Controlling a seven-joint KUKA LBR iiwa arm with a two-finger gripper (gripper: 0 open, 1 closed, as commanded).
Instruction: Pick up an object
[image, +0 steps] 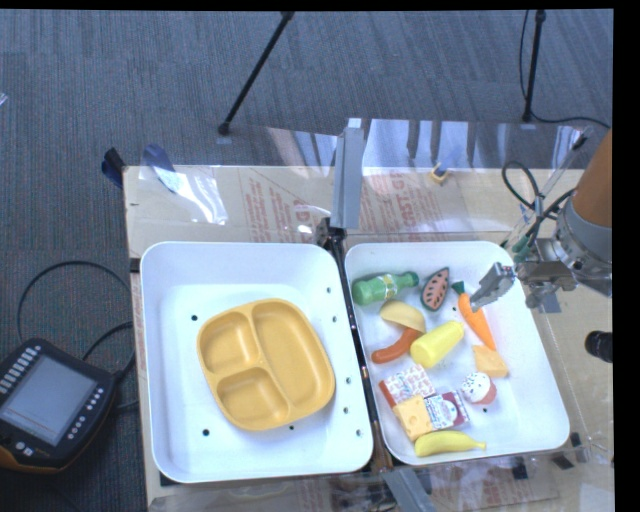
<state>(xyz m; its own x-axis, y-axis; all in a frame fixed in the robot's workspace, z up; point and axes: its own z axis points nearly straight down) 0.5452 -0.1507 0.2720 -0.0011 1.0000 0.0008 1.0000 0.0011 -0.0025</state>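
we see the left bin (170, 290) bearing a yellow tray (265, 362), the right bin (545, 400) crowded with toy food, and our gripper (493, 285), jaws spread and empty, poised over the carrot (478, 320) near the bin's right edge, needing to descend and close.

Dark grey carpet (150, 80) covers the floor on the far side and left of a workbench (280, 205) topped with printed cardboard. Two thin black stand legs (258, 70) slant across the carpet, one near the middle, the other (530, 65) at far right. A clear plastic panel (440, 145) along the bench's far edge catches bright glare, with a grey upright post (347, 180) at its left end. On the floor at near left, a handheld control pendant (45, 400) with a lit screen lies beside a looping black cable (60, 280). Blue tape (160, 160) marks the bench's far left corner.
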